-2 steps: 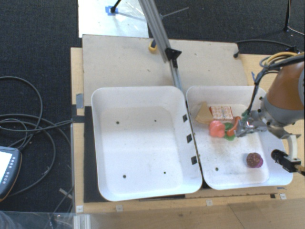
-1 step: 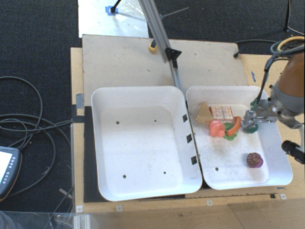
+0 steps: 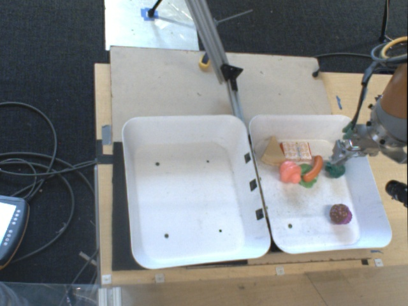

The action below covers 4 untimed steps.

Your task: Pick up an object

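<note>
A: Nearest item first?

B: The front rim of the left bin (image 3: pixel 191 260), at the bottom of the view. It is a shallow white tray with small dark holes in its floor. Just beside it, sharing a seam marked by black clips, sits the right bin (image 3: pixel 376 234).

A: Contents of the right bin?

B: A dark purple, berry-like ball (image 3: pixel 340 214) lies alone near the front right corner, well apart from the other items. Toward the back of the bin there is a cluster: a tan wedge (image 3: pixel 273 150), a white card with red print (image 3: pixel 296 150) touching it, a pink-orange lump (image 3: pixel 290 172) below these, and an orange sausage-shaped piece (image 3: pixel 312 169) just beside the lump, with something green at its lower end.

A: Position of the gripper?

B: The gripper (image 3: pixel 338 158) is over the back right part of the right bin, reaching in from the right on the grey arm (image 3: pixel 392 116). A dark green object (image 3: pixel 335 169) sits directly under its tip, touching or nearly touching it.

A: State of the claw?

B: I cannot tell. The metal parts blur together, so neither the opening nor any hold on the green object can be confirmed.

A: Surroundings?

B: Both bins rest on a wooden bench (image 3: pixel 191 81). A grey pole (image 3: pixel 210 30) slants across the bench from the top.
</note>
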Tool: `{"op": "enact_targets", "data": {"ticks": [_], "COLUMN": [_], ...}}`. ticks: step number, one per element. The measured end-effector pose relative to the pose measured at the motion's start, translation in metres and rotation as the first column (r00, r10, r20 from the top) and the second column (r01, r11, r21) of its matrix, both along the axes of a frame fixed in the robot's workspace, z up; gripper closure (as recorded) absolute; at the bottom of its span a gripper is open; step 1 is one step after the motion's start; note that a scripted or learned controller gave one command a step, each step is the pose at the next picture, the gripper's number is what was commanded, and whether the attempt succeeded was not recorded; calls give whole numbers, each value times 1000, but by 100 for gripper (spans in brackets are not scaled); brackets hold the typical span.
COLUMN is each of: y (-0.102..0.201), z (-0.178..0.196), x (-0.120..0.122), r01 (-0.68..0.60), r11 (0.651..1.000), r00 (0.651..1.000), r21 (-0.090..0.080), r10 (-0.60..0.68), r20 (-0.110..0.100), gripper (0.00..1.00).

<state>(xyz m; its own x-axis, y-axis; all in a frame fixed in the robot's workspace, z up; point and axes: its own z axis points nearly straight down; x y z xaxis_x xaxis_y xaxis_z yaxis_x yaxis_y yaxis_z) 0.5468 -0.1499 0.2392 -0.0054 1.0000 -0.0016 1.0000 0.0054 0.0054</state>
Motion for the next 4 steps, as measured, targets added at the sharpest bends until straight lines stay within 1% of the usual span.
{"op": "enact_targets", "data": {"ticks": [1, 2, 3, 4], "y": [54, 100, 160, 224], "z": [-11, -17, -10, -10], "x": [-7, -11, -21, -26], "r01": [-5, -4, -6, -7], "r11": [1000, 1000, 1000, 1000], "r00": [1000, 1000, 1000, 1000], "r21": [4, 3, 5, 5], "r10": [5, 4, 6, 7], "r20": [-5, -4, -4, -5], "gripper": [100, 100, 100, 100]}}
